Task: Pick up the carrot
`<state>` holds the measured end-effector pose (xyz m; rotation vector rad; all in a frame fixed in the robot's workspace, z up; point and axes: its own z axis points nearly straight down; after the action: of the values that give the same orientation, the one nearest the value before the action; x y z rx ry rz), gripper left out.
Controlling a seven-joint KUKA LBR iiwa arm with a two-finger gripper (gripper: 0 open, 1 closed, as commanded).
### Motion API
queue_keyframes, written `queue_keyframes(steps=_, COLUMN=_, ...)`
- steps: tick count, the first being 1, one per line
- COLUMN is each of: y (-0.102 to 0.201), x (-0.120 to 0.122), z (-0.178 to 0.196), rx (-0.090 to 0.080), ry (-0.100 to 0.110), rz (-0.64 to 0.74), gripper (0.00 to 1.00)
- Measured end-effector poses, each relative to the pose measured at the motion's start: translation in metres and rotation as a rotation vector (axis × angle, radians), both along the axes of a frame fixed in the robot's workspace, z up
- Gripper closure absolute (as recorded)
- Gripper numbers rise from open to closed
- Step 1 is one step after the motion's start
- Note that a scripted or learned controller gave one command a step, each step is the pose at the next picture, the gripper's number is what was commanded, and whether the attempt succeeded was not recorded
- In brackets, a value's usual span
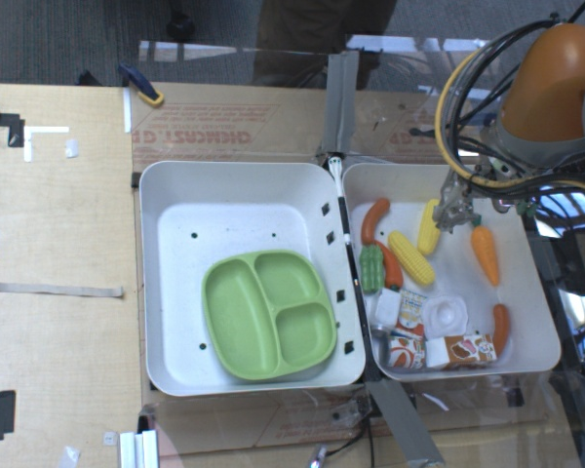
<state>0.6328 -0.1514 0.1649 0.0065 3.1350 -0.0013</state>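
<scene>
Snack packets [447, 349] are crowding the bottom edge of the right bin [538, 291], nearest us. Up from them, the carrot [485, 253] is lying loose on the bin floor at right of centre, tip pointing down-frame. Just to its upper left the gripper [452, 213] is hovering, whether spread or clenched I cannot tell. Two corn cobs [410, 257] are sitting left of it. Over in the left bin [166, 213], a green divided plate [270, 313] is resting.

corn [410, 257] crowds carrot's [485, 253] left
</scene>
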Motion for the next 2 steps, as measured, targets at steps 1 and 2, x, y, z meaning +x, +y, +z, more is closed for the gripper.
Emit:
queue_keyframes(steps=1, y=0.000, x=0.000, z=0.000, rx=0.000, ry=0.000, rz=0.000, gripper=0.00)
queue_keyframes(steps=2, y=-0.054, x=0.009, z=-0.055, rx=-0.013, ry=-0.026, rz=0.173, gripper=0.00)
